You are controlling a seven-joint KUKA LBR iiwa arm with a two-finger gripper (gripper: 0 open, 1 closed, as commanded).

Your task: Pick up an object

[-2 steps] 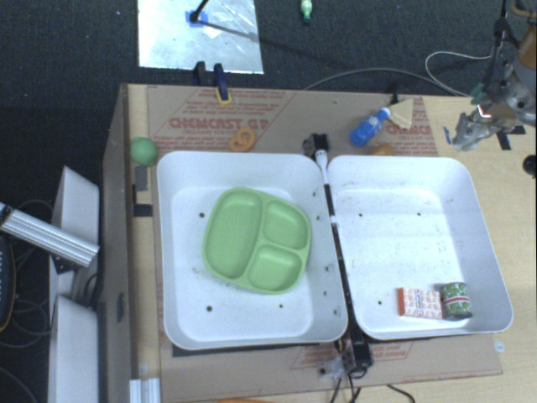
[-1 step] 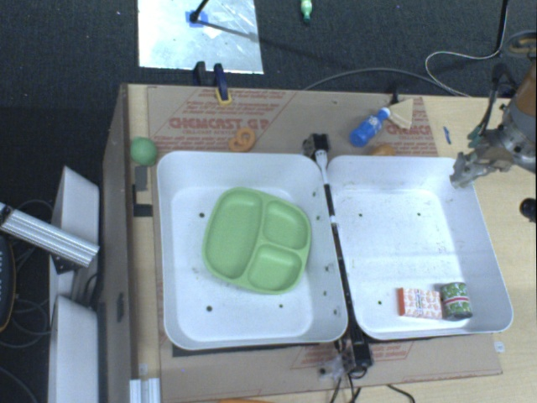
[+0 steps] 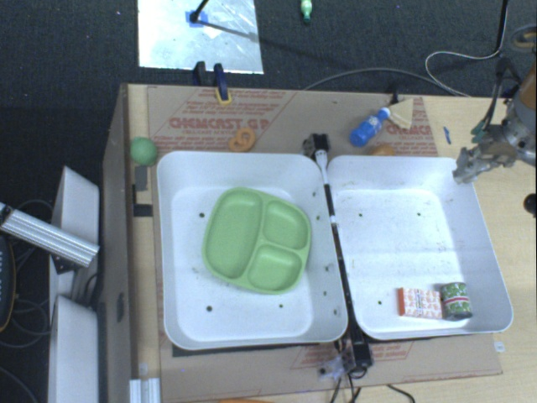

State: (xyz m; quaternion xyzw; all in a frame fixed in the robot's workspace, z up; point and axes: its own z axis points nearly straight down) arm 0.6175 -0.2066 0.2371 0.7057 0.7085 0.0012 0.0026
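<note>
Bench (image 3: 210,112) with two bins (image 3: 252,170)

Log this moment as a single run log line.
claw: over right bin's far right rim | green tray: left bin | small box, green roll: right bin's near right corner

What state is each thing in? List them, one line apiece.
green divided plate: flat in the left bin, right side up, compartments bare.
small red-and-white box: lying flat in the right bin, near corner.
green patterned roll: on its side, touching the box.
blue bottle: lying on the board behind the bins.
gripper: over the right bin's far right rim, holding nothing.
</note>
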